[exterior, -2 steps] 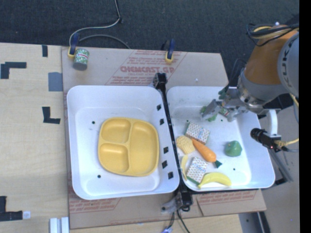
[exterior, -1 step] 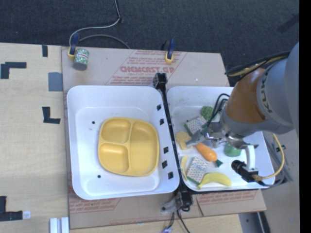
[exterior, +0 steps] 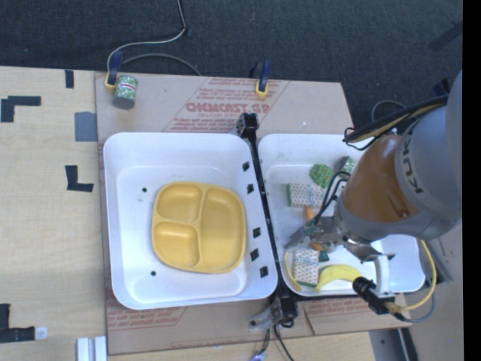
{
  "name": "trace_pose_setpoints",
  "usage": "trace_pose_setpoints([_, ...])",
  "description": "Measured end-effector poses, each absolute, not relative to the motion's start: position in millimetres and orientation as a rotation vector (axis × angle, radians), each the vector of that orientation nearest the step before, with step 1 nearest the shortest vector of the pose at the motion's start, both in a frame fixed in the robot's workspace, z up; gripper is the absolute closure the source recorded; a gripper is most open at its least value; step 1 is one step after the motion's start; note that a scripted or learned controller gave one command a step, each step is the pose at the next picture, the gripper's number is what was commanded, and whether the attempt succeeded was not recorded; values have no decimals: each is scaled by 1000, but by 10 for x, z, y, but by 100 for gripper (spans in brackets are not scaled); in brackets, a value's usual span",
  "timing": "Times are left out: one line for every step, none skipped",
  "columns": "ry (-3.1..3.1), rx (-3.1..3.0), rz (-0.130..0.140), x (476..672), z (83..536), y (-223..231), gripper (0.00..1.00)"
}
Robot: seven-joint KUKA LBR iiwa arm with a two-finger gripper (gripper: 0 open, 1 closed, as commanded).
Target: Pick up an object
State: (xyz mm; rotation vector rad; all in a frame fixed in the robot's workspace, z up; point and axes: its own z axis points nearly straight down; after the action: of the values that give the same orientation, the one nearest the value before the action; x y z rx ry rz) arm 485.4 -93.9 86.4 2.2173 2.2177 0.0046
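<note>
Camera view, smooth yellow 3-compartment tray point(exterior: 199, 226), curved banana point(exterior: 336, 275)

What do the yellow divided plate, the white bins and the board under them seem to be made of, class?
Yellow divided plate: probably moulded plastic; smooth, soft sheen, rounded compartments.
White bins: likely plastic; glossy, with rounded moulded corners.
Board: seemingly cardboard; matte brown, red print.

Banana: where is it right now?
The banana lies in the right bin, at its near edge, beside a patterned packet and just below the arm's tool.
</note>
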Motion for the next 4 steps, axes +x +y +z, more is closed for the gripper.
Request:
trace_pose_setpoints([2221,2220,2,5232,860,-987,0])
trace_pose_setpoints([2221,2218,4,5239,965,-986,100])
trace_pose_setpoints([2225,2219,0,5194,1842,-252,100])
trace_pose_setpoints([2224,2220,-1,4893,2406,130,100])
